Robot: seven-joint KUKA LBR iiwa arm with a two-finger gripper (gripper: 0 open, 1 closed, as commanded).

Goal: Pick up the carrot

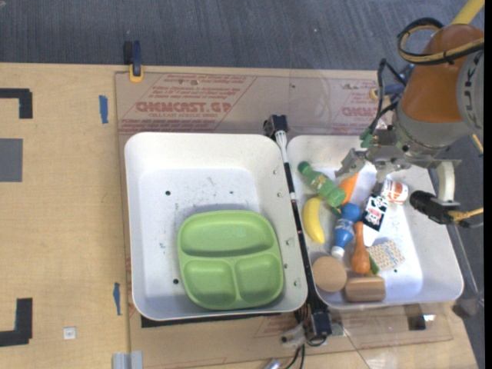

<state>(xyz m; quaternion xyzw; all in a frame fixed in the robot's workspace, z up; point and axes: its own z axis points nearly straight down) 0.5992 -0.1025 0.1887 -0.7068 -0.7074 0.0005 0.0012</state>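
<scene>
Our hand (367, 162) hovers spread over the right bin (442, 279), empty. We judge this the approach: the carrot (360, 254) lies nearer us beside the blue bottle (344, 233); next, shift nearer and descend.

Carrot (360, 252) in the right bin (438, 283), lying flat.

It is orange with a bit of green at one end, and lies nearly along the 12-to-6 line, green end toward 5 o'clock. It sits in the lower middle of the bin's heap, just beside a blue-and-white bottle (343, 233) at its 9 o'clock, with a tan wooden block (364, 288) touching or just beyond its tip at 6 o'clock. A round tan ball (329, 274) lies near at 7 o'clock. Its upper end runs under a black-and-white card (374, 211).
</scene>
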